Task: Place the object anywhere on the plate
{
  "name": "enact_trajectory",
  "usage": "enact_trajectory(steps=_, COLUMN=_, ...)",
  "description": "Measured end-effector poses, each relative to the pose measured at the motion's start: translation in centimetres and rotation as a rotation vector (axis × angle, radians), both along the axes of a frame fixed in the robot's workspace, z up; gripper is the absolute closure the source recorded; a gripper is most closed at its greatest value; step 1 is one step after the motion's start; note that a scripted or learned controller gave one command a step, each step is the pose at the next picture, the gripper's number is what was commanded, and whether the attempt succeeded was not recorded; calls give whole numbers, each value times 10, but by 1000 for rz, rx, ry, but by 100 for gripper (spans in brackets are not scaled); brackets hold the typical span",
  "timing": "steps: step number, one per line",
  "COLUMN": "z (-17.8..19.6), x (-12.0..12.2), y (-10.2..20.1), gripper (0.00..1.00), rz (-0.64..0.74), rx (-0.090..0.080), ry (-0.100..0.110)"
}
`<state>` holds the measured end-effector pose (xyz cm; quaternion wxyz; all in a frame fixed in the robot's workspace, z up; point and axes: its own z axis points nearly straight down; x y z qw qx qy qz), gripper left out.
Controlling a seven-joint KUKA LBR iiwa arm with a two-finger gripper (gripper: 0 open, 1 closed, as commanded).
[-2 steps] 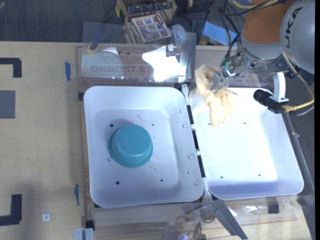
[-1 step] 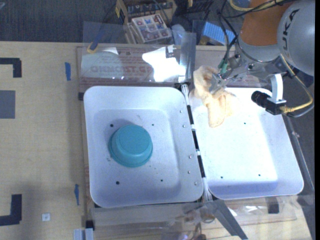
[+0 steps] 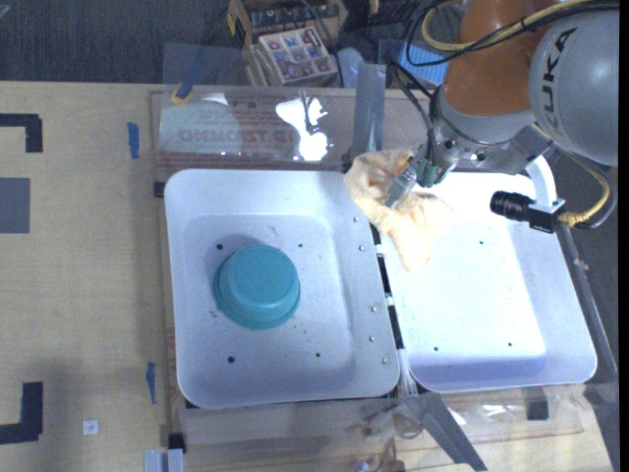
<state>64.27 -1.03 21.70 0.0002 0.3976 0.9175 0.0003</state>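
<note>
The gripper hangs over the far left corner of the right bin, pointing down and to the left from the wrist. Its tips are sunk into a crumpled pale yellow cloth, and folds of the cloth sit on both sides of them; the gripper looks clamped on the cloth, though the fabric hides the tips themselves. The cloth bunches up around the gripper and spreads toward the viewer below it, draping over the bin's far rim and trailing down onto the bin floor just beside the divide between the two bins.

Above the gripper, the arm comes in from the right and far side. The grey wrist bends downward under the orange band, and yellow and black cables loop around that joint. A small black cylinder juts out just to the right of the gripper, over the right bin's far edge.

To the left of the gripper and nearer the viewer lies the left bin. In it, well apart from the cloth, sits the plate, a round teal dish lying on the bin floor.

Beyond the gripper, on the far side of the bins, the worktop carries a clear sheet with bright glare on it.
</note>
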Motion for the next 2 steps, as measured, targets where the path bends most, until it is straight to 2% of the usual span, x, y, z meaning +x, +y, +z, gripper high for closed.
enact_trajectory(steps=2, z=3, x=-65, y=80, gripper=100, rz=795, rx=1, ry=-2)
